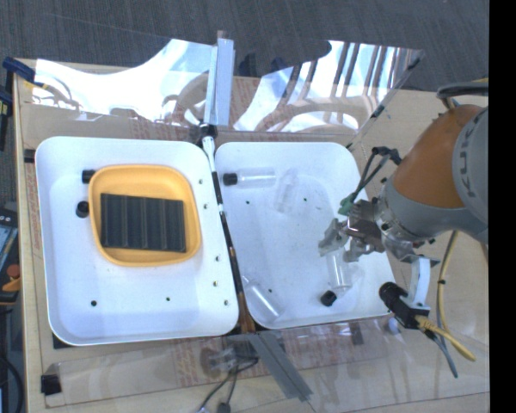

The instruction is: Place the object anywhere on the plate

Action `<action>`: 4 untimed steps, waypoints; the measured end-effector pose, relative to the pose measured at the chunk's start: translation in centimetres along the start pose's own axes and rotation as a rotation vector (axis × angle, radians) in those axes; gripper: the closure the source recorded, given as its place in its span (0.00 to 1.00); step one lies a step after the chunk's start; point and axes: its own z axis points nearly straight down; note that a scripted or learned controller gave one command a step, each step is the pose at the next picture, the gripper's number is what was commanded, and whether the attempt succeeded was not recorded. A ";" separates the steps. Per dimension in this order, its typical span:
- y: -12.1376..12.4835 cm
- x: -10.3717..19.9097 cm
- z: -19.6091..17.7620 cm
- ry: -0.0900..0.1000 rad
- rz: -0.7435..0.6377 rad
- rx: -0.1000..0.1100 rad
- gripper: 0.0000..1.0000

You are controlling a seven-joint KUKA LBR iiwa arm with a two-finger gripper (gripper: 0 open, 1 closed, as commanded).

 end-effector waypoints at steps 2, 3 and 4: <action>-0.1 3.2 1.8 -0.001 -0.303 0.001 0.00; -2.1 6.6 1.5 -0.002 -0.752 0.001 0.00; -2.0 6.6 0.5 -0.002 -0.755 0.002 1.00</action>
